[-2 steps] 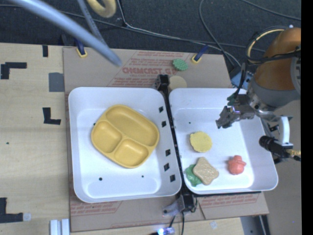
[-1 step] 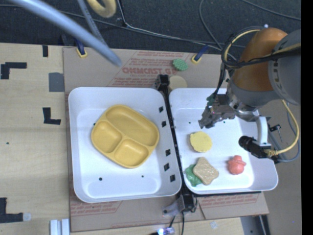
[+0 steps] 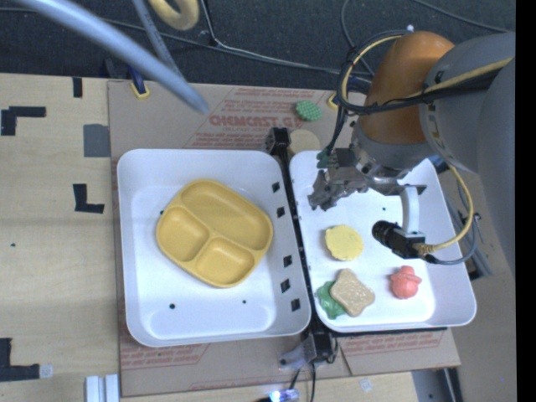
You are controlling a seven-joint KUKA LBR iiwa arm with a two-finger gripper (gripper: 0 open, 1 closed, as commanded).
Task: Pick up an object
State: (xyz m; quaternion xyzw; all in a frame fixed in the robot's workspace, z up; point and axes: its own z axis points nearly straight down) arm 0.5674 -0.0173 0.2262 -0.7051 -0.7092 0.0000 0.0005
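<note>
Two shallow white bins were seen side by side on the bench, a left bin [image 3: 134, 249] and a right bin [image 3: 452, 300], with a dark divider [image 3: 289, 224] between them. One yellow compartment tray [image 3: 213, 233] was lying in the left bin, tilted on the diagonal; three compartments could be counted in it.

Four loose objects were counted in the right bin. One round yellow piece [image 3: 344, 242] was lying near the bin's middle. One tan slice shaped like toast [image 3: 352, 294] was placed nearer the front edge, and one green leafy piece [image 3: 327, 301] was touching its left side, partly tucked under it. One pink-red lumpy piece [image 3: 405, 282] was set well to the right of the toast, close to the near right corner.

One small green dotted object [image 3: 308, 110] was seen outside the bins, on the cardboard beyond the far edge of the right bin.

One arm was reaching in from the right, its orange band [image 3: 410, 86] over the far part of the right bin. The gripper [image 3: 328, 191] was positioned low over the far left part of that bin, just beyond the round yellow piece and apart from it. Nothing was visibly held between the fingers; whether they were spread or pressed together could not be told. One black cylindrical part [image 3: 395, 239] was projecting beside the yellow piece on its right.
</note>
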